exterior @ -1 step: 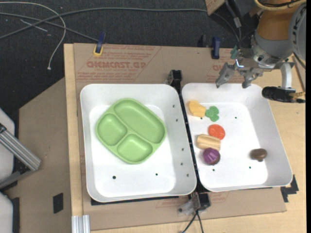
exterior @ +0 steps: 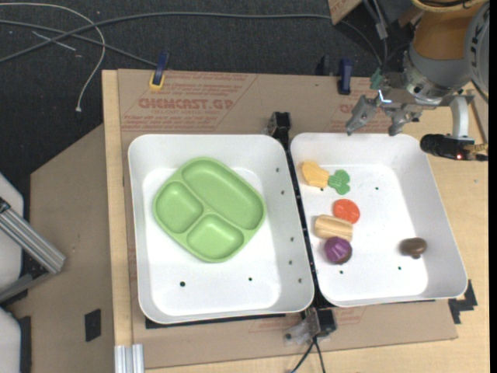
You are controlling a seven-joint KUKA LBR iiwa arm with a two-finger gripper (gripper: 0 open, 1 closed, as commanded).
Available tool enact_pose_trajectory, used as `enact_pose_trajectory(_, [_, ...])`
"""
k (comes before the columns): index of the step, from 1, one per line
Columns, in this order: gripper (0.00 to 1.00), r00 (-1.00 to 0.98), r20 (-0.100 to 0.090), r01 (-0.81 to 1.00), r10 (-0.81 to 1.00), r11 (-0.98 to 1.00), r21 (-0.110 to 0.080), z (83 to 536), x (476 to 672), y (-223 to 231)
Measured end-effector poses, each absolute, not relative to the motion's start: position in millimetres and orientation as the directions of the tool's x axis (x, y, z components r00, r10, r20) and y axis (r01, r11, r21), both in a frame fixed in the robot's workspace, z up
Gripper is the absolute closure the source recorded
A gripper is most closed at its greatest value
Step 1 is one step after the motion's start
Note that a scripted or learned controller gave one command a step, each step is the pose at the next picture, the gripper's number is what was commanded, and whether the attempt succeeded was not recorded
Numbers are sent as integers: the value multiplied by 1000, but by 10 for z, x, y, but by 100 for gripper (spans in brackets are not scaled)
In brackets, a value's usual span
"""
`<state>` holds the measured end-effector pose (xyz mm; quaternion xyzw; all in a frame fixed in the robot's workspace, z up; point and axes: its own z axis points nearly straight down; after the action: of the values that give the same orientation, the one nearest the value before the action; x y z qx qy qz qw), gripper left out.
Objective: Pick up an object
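The right bin holds several small toy foods: a yellow piece, a green piece, a red-orange round one, a tan roll, a purple ball and a brown lump. My gripper hangs above the back rim of the right bin, apart from all of them. Its fingers are spread and nothing is between them.
The left bin holds a green divided plate. A black clamp sits between the bins at the back. Blue clips hold the cardboard base. Cables lie on the dark floor behind.
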<state>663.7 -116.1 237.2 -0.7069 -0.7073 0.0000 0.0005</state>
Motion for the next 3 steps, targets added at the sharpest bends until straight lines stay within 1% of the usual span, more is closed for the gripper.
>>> enact_pose_trajectory(1, [0, -1, 1, 1000, 1000, 1, -6, 1856, 6620, -1054])
enact_pose_trajectory(2, [0, -1, 1, 1000, 1000, 1, -3, 1264, 6627, -1014])
enact_pose_trajectory(3, [0, -1, 0, 1000, 1000, 1, 1, 854, 6638, -1014])
